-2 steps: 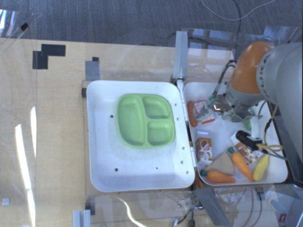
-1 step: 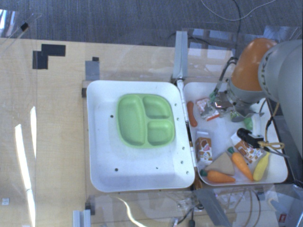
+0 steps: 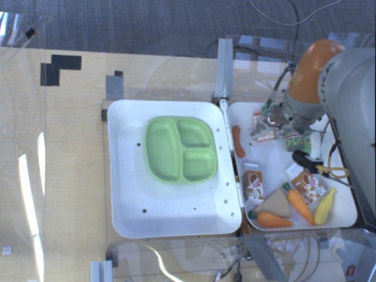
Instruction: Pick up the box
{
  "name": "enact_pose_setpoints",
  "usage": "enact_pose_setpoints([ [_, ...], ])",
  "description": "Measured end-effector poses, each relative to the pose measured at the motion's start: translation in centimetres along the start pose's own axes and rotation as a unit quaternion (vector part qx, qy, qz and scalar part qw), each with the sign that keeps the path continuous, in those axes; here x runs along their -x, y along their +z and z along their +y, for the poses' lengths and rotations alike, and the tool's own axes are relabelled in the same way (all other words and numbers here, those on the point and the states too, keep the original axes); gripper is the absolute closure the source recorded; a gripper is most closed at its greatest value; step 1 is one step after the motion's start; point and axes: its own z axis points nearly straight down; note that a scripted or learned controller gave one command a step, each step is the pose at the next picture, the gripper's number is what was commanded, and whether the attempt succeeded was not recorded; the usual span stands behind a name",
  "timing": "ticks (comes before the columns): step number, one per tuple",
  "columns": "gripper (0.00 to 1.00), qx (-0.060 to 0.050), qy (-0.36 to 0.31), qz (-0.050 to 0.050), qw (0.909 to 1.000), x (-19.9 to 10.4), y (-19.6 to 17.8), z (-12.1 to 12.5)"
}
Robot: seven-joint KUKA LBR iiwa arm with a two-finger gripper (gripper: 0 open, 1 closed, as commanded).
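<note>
Your gripper sits low over the right bin's far end, partly hidden by the arm; can't tell if the fingers are open or closed. The box, brown-and-white carton w/ printed front, lies flat by the bin's left wall, near the orange carrot.
</note>
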Motion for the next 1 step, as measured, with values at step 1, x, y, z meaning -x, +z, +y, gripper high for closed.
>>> enact_pose_setpoints([
  [1, 1.00, -0.001, -0.010, 0.000, 0.9999, -6.25, -9.66, 2.54],
])
